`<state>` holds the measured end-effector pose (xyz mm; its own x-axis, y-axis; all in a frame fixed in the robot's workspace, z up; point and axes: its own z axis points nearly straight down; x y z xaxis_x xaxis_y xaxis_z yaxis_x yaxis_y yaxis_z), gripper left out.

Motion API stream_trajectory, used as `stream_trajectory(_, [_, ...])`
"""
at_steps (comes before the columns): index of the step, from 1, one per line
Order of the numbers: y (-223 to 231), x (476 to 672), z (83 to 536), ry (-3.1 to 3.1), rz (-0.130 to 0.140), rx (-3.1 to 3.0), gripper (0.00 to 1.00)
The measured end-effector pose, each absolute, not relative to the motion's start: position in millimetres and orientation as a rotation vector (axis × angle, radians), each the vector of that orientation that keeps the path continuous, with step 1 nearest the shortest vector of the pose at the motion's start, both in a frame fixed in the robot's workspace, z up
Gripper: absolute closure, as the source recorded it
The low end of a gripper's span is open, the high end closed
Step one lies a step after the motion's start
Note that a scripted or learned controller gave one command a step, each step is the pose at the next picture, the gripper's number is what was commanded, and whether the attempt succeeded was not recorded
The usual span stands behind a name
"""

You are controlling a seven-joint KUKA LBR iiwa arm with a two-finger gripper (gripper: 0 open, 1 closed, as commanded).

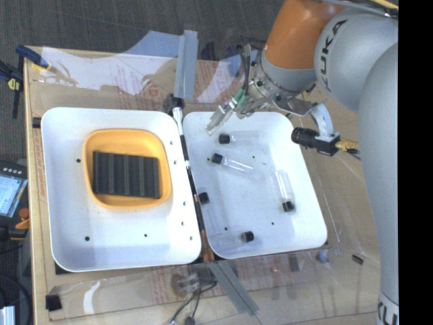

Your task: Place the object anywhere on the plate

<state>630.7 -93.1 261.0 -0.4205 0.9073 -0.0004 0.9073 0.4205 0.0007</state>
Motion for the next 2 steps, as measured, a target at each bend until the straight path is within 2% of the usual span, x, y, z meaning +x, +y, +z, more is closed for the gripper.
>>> stream_trajectory(1, [-45,650.8,191,2.765,-0.003,1.498,0.0])
stream_trajectory(2, [29,618.8,191,2.783,-0.003,1.463,0.0])
